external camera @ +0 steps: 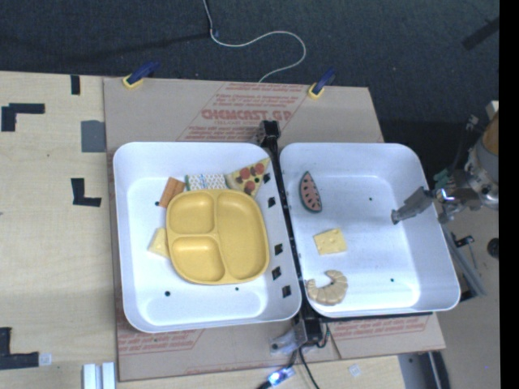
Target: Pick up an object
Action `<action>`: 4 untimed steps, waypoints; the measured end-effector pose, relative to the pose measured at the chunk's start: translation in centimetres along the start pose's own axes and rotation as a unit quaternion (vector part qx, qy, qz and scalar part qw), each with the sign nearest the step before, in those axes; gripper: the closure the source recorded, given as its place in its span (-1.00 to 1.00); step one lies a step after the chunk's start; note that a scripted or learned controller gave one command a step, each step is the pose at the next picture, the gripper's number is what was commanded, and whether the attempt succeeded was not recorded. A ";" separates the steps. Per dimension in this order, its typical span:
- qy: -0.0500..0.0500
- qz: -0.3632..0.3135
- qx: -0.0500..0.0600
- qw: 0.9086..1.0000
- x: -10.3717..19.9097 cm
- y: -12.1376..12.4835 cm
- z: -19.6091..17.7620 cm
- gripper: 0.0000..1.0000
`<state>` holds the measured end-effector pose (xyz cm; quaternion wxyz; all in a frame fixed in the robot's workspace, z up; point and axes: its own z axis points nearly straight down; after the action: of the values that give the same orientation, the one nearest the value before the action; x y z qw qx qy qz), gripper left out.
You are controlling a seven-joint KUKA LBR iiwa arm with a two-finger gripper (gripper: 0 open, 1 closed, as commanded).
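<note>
Two white bins sit side by side on a cardboard sheet (243,108) laid over the counter (49,217). The left bin (134,298) holds a yellow divided plate (217,235), which lies flat and covers much of the floor. Tucked around its far and left edges are small toy foods: an orange piece (172,190) at the far left, a pizza slice (250,176) at the far right (partly under the plate's rim), and a pale yellow wedge (157,241) peeking out on the left.

The right bin (405,298) holds three toys, all well apart from one another: a watermelon slice (310,192) near the far left corner, a cheese square (329,241) near the middle, and a croissant (328,287) at the near left corner, close to the wall.

The gripper (409,209) reaches in from the right and hangs over the right side of the right bin, away from all three toys. Nothing is between its fingers; whether they are spread or closed, I cannot tell at this angle. A thin white cable (268,39) curls across the dark floor beyond the counter.
</note>
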<state>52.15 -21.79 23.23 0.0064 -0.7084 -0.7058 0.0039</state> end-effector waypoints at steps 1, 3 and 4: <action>-0.002 -0.002 -0.006 1.000 0.1 0.3 -0.8 -1.00; -0.001 -0.003 -0.004 1.000 0.8 -0.6 10.2 -1.00; -0.002 -0.003 -0.006 1.000 0.9 -0.5 15.0 -1.00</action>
<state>51.44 -20.88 8.20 0.0002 -0.7065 -0.7077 0.0011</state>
